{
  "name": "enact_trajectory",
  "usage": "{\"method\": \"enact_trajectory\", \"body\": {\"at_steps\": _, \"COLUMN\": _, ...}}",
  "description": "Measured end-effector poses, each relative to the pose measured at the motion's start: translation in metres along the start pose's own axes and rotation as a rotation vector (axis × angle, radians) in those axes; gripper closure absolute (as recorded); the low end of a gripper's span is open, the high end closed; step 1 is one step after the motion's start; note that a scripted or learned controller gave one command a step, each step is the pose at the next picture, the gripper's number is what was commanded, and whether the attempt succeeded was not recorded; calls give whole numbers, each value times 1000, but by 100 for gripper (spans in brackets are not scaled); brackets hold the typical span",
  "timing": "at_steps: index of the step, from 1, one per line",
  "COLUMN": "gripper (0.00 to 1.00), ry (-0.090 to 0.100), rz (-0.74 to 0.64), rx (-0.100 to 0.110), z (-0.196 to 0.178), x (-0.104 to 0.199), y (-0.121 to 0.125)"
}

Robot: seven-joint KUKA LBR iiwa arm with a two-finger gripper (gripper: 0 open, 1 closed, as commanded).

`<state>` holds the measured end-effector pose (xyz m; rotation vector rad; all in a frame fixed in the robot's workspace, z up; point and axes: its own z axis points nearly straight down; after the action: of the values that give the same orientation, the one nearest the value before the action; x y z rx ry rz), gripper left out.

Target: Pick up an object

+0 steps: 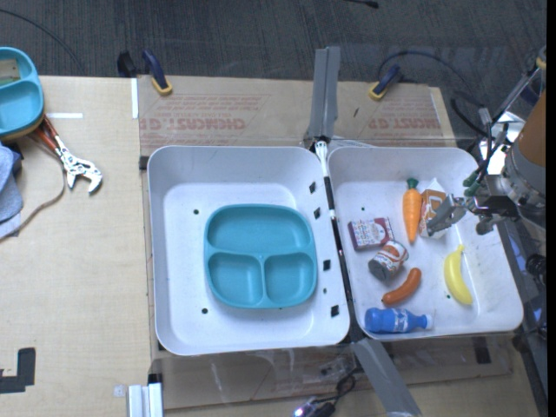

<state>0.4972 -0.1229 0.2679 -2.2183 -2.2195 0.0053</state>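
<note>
In the right bin (495,320) we see a carrot (411,210), a packet (432,208) just beside it, a banana (458,276), a sausage (401,287), a can (388,261), a maroon pouch (370,232) and a blue bottle (396,321). The gripper (447,215) reaches in from the right and hangs over the packet, its jaws seemingly parted, though we cannot tell for sure. The left bin (169,259) holds a teal tray (261,255).

- A lab or workshop: a plywood bench (78,276) over grey carpet.
- Clamps (156,75), a wrench (80,172) and loose cables (417,59) lie about.
</note>
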Motion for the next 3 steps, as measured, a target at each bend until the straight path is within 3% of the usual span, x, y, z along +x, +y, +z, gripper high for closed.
{"method": "enact_trajectory", "body": {"at_steps": 1, "gripper": 100, "ry": 0, "rz": 1, "rx": 4, "z": -7, "x": -1, "y": 1}}
{"method": "enact_trajectory", "body": {"at_steps": 2, "gripper": 100, "ry": -3, "rz": -662, "rx": -5, "z": -102, "x": -34, "y": 16}}
{"method": "enact_trajectory", "body": {"at_steps": 3, "gripper": 100, "ry": -4, "rz": -661, "rx": -5, "z": -110, "x": -35, "y": 18}}
